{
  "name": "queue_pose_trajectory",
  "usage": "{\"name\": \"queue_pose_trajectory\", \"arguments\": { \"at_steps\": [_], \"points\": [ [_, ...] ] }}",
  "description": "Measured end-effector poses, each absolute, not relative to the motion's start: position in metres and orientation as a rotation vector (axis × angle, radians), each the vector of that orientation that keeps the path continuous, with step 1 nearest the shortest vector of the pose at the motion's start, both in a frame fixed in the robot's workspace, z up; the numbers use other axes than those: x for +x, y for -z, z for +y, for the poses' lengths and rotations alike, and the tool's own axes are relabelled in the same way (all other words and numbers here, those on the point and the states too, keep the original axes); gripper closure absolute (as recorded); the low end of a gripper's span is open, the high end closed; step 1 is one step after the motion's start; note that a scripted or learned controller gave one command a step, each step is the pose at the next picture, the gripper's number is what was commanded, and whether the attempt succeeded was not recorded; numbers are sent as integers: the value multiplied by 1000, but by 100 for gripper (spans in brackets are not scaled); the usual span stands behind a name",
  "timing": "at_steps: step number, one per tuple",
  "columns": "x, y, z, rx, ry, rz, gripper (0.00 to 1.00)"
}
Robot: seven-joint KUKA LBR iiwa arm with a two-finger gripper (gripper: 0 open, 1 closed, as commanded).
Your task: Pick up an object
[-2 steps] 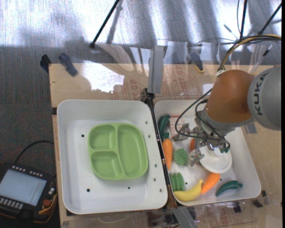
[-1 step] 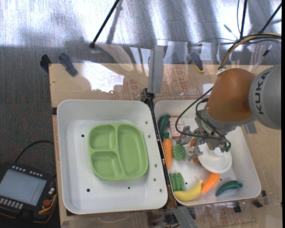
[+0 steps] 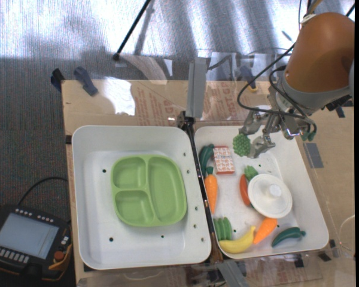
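Note:
My gripper [image 3: 252,142] hangs over the back of the right bin [image 3: 311,202], below the orange-banded wrist. A small bumpy green broccoli piece [image 3: 241,144] sits between its fingertips, and the fingers are shut on it. The piece appears slightly above the bin floor, just right of a red-and-white box [image 3: 223,159]. Other toy foods lie in the same bin: a dark green cucumber [image 3: 205,156], an orange carrot [image 3: 210,191], a red vegetable with a green top [image 3: 245,185], a banana [image 3: 238,243] and a white round bowl [image 3: 270,197].
The left bin [image 3: 87,160] holds a green divided plate [image 3: 148,190]. At the right bin's front lie a green pepper [image 3: 223,227], a second carrot [image 3: 264,229] and another green cucumber [image 3: 288,235]. A grey upright post [image 3: 196,91] stands behind the divider between the bins.

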State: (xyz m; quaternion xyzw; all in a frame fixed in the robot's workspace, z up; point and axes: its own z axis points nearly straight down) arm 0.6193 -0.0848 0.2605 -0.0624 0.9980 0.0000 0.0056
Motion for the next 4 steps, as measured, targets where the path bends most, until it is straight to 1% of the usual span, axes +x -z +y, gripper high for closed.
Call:
{"name": "queue_pose_trajectory", "arguments": {
  "at_steps": [1, 2, 3, 4],
  "points": [
    [617, -253, -85, -195, -5, 3140, 0],
    [581, -138, -82, -8, -7, 3158, 0],
    [562, -111, -127, -82, -6, 3149, 0],
    [586, -83, -88, -132, -6, 3146, 0]
  ]
}}
